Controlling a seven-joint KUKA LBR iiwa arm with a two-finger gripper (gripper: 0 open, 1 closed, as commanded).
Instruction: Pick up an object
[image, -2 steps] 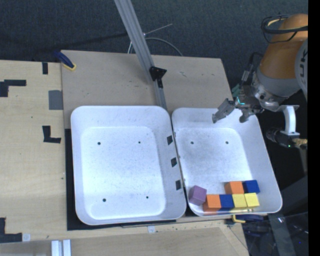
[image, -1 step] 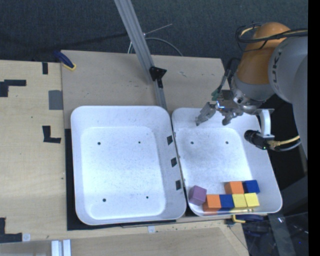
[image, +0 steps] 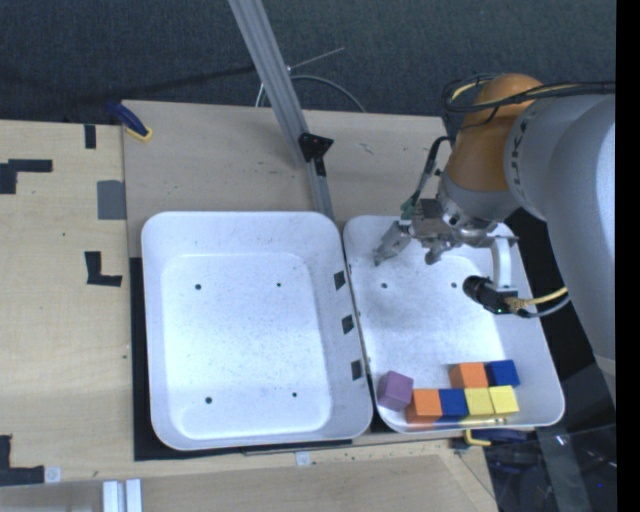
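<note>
Several small blocks lie along the front edge of the right bin (image: 430, 320): a purple block (image: 396, 388) at the left, then an orange block (image: 427, 402), a blue block (image: 453, 402), yellow blocks (image: 491, 401), and behind them another orange block (image: 467, 376) and a blue block (image: 501, 373). My gripper (image: 409, 251) hangs over the back of the right bin, well away from the blocks. Its two fingers are spread apart and point down to the left, with nothing between them.
The left bin (image: 245, 325) sits beside the right one, their rims touching in the middle. A slanted metal pole (image: 285, 95) rises behind the bins. The grey arm with its orange band (image: 490, 140) fills the upper right. A cable (image: 520, 300) hangs near the wrist.
</note>
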